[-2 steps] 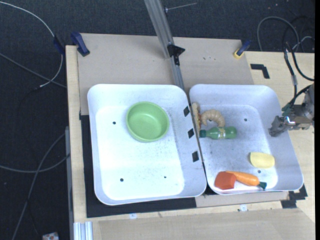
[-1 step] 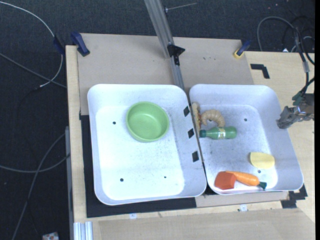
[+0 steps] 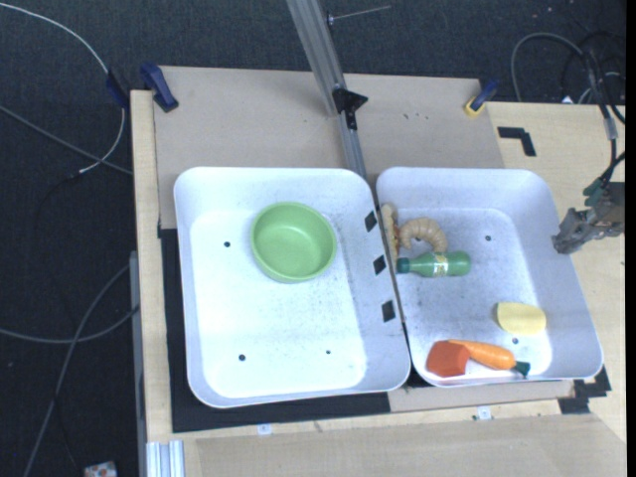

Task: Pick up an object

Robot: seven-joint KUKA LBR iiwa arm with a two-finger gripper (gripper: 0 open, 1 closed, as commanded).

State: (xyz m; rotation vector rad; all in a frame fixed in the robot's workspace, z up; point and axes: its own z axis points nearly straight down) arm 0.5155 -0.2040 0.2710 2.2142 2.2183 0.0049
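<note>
The right bin [image 3: 537, 202] holds a green bottle [image 3: 434, 264] lying on its side, a tan ring-shaped piece [image 3: 418, 232] just above it, a yellow lump [image 3: 521, 318] and an orange carrot [image 3: 484, 355] beside a red-orange piece [image 3: 448, 361] at the front. In the left bin [image 3: 209, 197] sits a green bowl [image 3: 292, 241]. My gripper [image 3: 580, 225] hangs at the far right, just outside the right bin's right rim, with nothing seen in it.
A grey metal rail [image 3: 320, 53] runs from the top down to the gap between the bins. Blue clamps [image 3: 157, 85] and a yellow clamp [image 3: 482, 95] mark the bench's back edge. Cables lie on the dark floor around the bench.
</note>
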